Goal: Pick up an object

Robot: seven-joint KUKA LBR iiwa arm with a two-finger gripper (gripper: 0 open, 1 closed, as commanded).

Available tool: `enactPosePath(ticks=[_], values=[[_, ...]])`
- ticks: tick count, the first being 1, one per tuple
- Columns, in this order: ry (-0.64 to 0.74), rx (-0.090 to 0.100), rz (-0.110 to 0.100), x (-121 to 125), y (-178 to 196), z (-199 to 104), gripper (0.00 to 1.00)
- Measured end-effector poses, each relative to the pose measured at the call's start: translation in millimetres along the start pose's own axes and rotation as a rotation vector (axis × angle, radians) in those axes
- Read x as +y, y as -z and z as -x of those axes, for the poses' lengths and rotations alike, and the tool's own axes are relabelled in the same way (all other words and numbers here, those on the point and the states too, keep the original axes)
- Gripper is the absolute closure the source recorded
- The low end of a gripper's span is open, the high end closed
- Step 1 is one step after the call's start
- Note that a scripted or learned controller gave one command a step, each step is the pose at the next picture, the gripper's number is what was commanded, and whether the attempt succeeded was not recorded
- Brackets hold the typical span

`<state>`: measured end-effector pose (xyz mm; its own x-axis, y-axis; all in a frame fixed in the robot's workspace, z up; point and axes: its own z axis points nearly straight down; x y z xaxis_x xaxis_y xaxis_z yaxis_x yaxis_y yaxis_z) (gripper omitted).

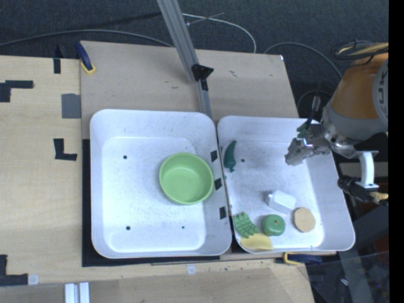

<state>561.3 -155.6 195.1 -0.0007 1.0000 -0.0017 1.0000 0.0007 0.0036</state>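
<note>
Claw (297, 153) over right bin (328, 188), upper right part, near its right wall. Fingers: can't tell open or shut at this angle; nothing seen between them, no contact w/ any item evident. Arm (356, 103) enters from right, orange band above wrist.

Right bin contents: dark green pepper (230, 155) near left wall, upper part, long axis roughly up-down in view, slightly curved, narrow tip toward lower end. White block (281, 200) mid-bin, below claw, well apart from it; long axis slanted left-right. Tan round piece (304, 219) just beside block, lower right. Green round item (273, 225) by front wall, beside tan piece. Leafy green item (243, 223) at lower left corner, long axis diagonal; yellow piece (257, 242) touching or just beside it at front rim.

Open room: bare floor centre and upper part of right bin, between pepper and claw. Lower strip crowded, items close to front wall.

Left bin (113, 169): green bowl (185, 178), upright, right of centre, near shared wall. Rest of floor bare.
</note>
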Motion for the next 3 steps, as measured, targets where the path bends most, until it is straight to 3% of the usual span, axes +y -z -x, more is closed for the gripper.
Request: enactPosePath(ticks=[1,3], values=[[0.000,0.000,0.000,-6.5,48.1,5.2,1.00],[0.006,0.003,-0.007,16.1,36.6,-102.0,1.00]])
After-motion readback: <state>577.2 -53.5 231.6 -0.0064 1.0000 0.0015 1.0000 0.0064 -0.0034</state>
